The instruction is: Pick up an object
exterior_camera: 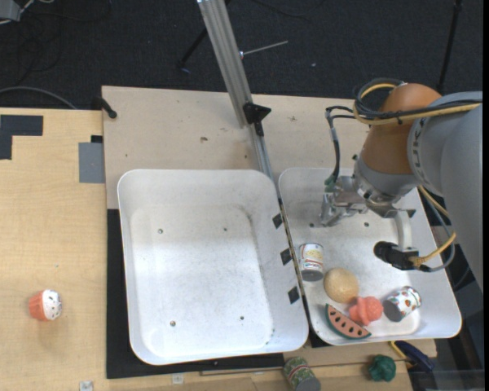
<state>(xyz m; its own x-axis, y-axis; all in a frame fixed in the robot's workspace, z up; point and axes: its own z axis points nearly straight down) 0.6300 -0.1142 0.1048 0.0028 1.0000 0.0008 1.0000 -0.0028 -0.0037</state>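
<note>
"So, which step is the arm on?"

"The approach, I'd say. The gripper (336,208) hangs low over the far end of the right bin (306,192), above bare floor, and nothing is between its tips."

"Where is there something to pick?"

"All at the near end of that bin. A small can (312,261) stands just beside the wall shared with the left bin (196,259), and it is the closest thing to the gripper. A tan ball (341,285) sits right by the can. Nearer the rim lie a watermelon slice (347,322), a pink lump (366,309) touching it, and a red and white cup (403,301)."

"What does the next move call for?"

"Probably a shift toward the near end to get above one thing, then a straight drop. The can looks the easiest target, though the wall and the ball crowd it on two sides."

"Is the gripper set wide or narrow?"

"I cannot tell. It is small, metallic, and partly shaded by the arm (391,137)."

"Anything else hard to make out?"

"The arm's bulk hides part of the bin's right side. The cup is blurred, so its name is a guess. Outside the bins, a green thing (381,368) and a second tin (297,373) are cut off at the bottom edge, and a little orange toy (46,305) lies well apart to the left."
</note>
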